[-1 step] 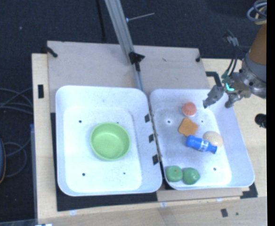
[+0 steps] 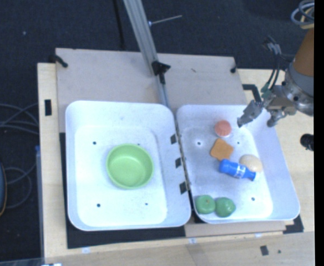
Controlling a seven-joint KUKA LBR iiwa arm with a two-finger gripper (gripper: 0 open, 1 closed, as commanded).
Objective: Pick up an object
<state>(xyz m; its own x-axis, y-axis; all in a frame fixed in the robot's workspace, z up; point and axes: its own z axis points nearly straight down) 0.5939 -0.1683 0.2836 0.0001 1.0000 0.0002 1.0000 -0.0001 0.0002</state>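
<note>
From the camera above the bench, you see the gripper point(image 2: 260, 115) hanging over the upper right edge of the right bin point(image 2: 278, 165), its two fingers spread apart with nothing between them. You are at the approach step, as I judge it: no object has been reached yet.

The things to pick lie in that right bin. Nearest the gripper is a small red ball point(image 2: 223, 128), just beside an orange block point(image 2: 222, 149). Below those, a blue bottle point(image 2: 237, 169) lies on its side, its long axis running from upper left to lower right, with its pale end pointing lower right. A cream egg point(image 2: 251, 162) touches it at that end. Two green round pieces point(image 2: 215, 205) sit side by side at the near rim.

In the left bin point(image 2: 79, 165) a green bowl point(image 2: 130, 166) rests upright, well apart from the arm.

Your next move calls for choosing one target, probably the red ball, centring the fingers over it and descending.
</note>
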